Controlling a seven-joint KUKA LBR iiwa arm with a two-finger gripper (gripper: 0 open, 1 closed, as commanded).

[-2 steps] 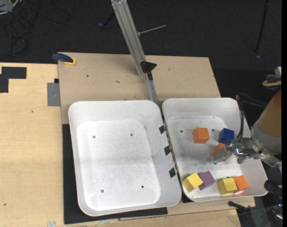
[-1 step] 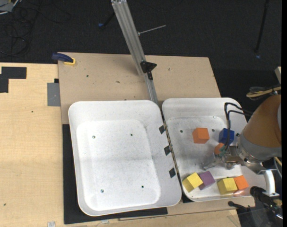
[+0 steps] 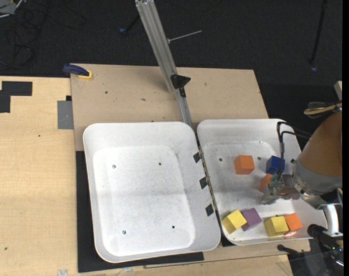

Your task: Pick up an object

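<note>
- Wooden bench (image 3: pixel 163 96) (dark floor with cables behind) bears two white bins; left bin (image 3: pixel 140 194) bare.
- Right bin (image 3: pixel 237 134) holds orange cube (image 3: pixel 244 164), blue cube (image 3: pixel 274 165), yellow and purple blocks.
- Gripper (image 3: pixel 270 193) low in right bin beside a small orange block (image 3: pixel 266 182); grip cannot be told.

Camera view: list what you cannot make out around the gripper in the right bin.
- Gripper: fingers blurred and small; open or shut unclear.
- Orange object by the gripper: partly covered by it; shape and any grasp unclear.
- Blue cube: partly hidden by the black cable.
- Arm: cut off at the right.
</note>
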